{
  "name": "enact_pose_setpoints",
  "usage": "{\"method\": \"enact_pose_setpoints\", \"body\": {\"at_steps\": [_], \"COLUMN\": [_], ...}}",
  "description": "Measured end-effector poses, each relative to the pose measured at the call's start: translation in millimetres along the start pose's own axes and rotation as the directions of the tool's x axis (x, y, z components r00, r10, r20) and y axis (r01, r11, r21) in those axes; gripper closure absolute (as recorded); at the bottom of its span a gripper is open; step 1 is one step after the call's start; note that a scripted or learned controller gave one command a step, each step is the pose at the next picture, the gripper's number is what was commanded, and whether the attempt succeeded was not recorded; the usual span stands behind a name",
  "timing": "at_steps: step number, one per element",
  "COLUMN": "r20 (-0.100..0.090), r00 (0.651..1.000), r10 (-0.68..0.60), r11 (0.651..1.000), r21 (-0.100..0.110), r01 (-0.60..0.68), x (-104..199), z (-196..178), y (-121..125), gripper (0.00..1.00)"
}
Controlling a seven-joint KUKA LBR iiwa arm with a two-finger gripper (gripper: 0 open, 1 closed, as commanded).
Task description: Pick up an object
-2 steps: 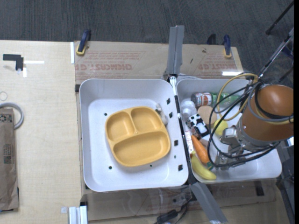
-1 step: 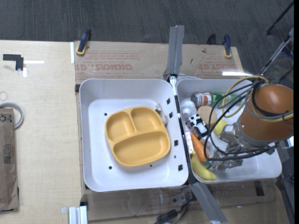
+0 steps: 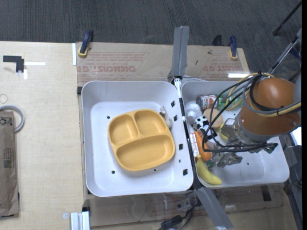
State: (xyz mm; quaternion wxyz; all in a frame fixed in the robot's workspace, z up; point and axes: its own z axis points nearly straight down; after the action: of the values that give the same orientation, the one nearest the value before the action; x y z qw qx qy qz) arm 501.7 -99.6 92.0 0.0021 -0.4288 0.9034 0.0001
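Arm (image 3: 268,107) reaches from right, wrist bent down low, orange band uppermost.

A yellow banana (image 3: 208,173) lies on its side at the lower left corner of the right-hand bin (image 3: 249,176), right of the frame's centre. Just above it sits an orange carrot-like piece (image 3: 203,152), then a small black-and-white item (image 3: 201,122), a pale rounded object (image 3: 192,110) and a red-labelled can (image 3: 207,101), partly hidden.
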Motion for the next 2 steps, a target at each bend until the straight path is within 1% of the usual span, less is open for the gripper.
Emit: {"method": "enact_pose_setpoints", "body": {"at_steps": [1, 2], "r20": [0.000, 0.001], "r00": [1.000, 0.998], "r10": [-0.004, -0.063], "r11": [1.000, 0.998], "r21": [0.001, 0.000], "r01": [0.004, 0.063], "x": [42, -9], "z": [-62, 0], "y": [-68, -90], "gripper": [1.00, 1.00]}}
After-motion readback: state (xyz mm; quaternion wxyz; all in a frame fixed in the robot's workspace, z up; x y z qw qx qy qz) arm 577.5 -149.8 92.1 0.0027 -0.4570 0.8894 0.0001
